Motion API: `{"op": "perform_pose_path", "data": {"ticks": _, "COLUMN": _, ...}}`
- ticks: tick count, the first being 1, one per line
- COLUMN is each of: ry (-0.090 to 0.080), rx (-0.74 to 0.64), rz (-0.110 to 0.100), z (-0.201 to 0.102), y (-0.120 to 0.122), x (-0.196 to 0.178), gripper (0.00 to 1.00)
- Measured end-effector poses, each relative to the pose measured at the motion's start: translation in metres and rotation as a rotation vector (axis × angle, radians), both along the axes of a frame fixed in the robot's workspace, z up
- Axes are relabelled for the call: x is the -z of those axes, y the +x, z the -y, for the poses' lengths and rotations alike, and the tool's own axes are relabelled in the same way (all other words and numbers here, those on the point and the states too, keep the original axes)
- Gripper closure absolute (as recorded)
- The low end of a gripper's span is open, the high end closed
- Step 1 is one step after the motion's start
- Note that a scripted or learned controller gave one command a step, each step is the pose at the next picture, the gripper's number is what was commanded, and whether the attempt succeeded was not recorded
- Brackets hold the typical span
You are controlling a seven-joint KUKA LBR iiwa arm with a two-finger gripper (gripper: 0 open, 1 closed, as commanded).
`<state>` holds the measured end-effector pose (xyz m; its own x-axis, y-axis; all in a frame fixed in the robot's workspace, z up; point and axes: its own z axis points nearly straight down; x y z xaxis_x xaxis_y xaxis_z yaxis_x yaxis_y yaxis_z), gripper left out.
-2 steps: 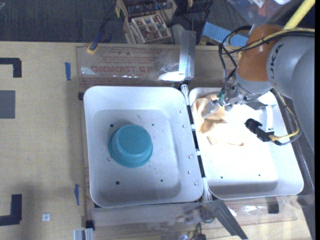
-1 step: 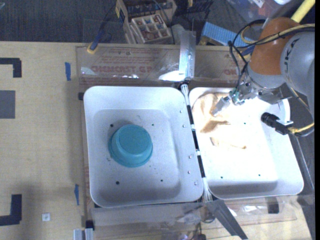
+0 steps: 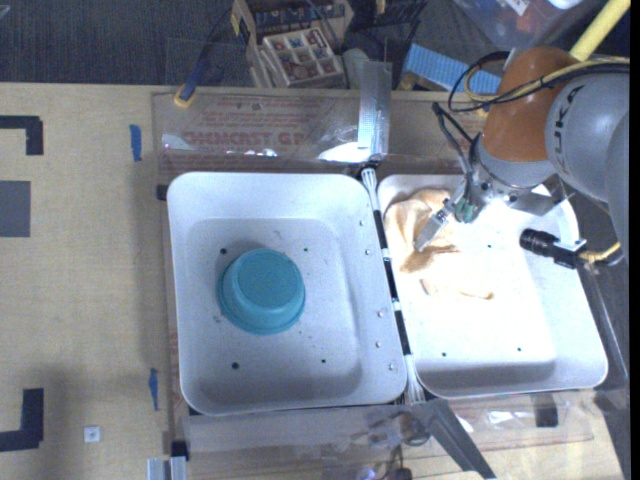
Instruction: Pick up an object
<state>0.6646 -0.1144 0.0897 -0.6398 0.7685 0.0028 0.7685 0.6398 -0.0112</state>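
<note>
A teal bowl (image 3: 262, 289) lies upside down in the middle of the left white bin (image 3: 195, 203). In the right white bin (image 3: 510, 363), a pale tan floppy object (image 3: 404, 218) rests against the back left corner, with a brownish piece (image 3: 420, 260) just in front of it. A thin tan scrap (image 3: 474, 293) lies nearer the bin's middle. My gripper (image 3: 433, 232) reaches down from the right and sits low over the tan object's front edge, close to or touching it. Glare washes out much of this bin.
The grey arm with its orange band (image 3: 525, 118) leans over the right bin's back right corner. A black cable end (image 3: 545, 242) hangs over that bin. A clear plastic bag (image 3: 260, 133) lies behind the bins. Boxes and clutter stand farther back.
</note>
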Motion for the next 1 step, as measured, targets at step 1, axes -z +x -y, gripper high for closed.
{"op": "perform_pose_path", "data": {"ticks": 1, "ry": 0.004, "rx": -0.001, "rz": 0.017, "z": -0.0025, "y": 0.0041, "x": -0.0131, "gripper": 1.00}}
